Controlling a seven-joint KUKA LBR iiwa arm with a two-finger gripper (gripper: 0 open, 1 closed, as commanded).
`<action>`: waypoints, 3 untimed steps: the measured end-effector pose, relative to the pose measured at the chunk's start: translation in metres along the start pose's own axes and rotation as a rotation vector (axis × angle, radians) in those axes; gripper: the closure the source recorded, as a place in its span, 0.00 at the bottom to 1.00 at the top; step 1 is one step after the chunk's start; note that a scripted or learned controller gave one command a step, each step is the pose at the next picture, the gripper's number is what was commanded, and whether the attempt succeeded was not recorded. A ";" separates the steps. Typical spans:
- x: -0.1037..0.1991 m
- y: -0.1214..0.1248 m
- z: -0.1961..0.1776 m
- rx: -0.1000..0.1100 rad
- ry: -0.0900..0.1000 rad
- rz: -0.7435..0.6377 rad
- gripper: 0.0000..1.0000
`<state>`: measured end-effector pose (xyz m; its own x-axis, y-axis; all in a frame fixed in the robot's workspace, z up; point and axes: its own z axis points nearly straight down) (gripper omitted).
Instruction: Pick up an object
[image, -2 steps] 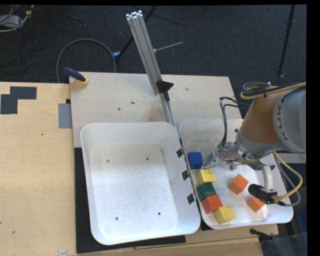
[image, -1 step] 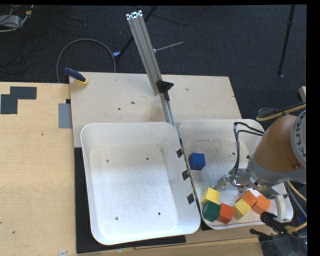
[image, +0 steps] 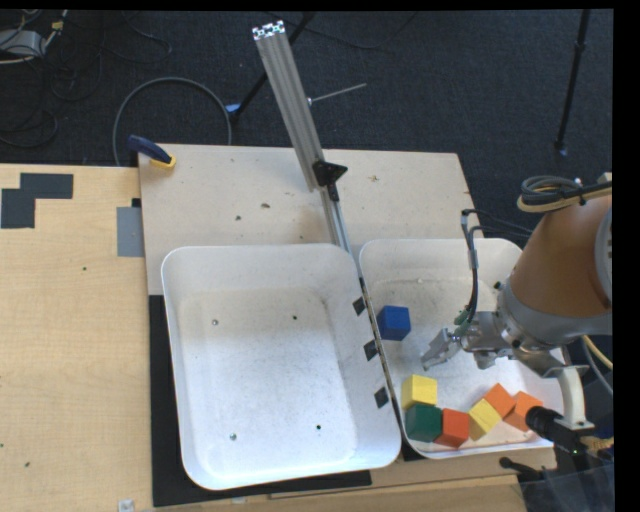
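1. Your gripper (image: 441, 350) hangs low inside the right bin (image: 440, 262), fingers spread apart and holding nothing.
2. The blue cube (image: 394, 321) sits just beside them, isolated, likely the easiest pick.

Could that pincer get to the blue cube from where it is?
Probably yes: the pincer hangs just right of the blue cube, which sits apart from the other blocks, with bare bin floor between them.
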<state>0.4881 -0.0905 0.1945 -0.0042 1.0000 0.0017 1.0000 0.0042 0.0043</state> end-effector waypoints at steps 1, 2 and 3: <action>-0.019 0.020 0.087 -0.005 -0.003 0.005 0.00; 0.078 0.054 0.001 -0.001 0.001 -0.004 0.00; 0.023 0.004 -0.087 0.000 -0.003 0.008 0.00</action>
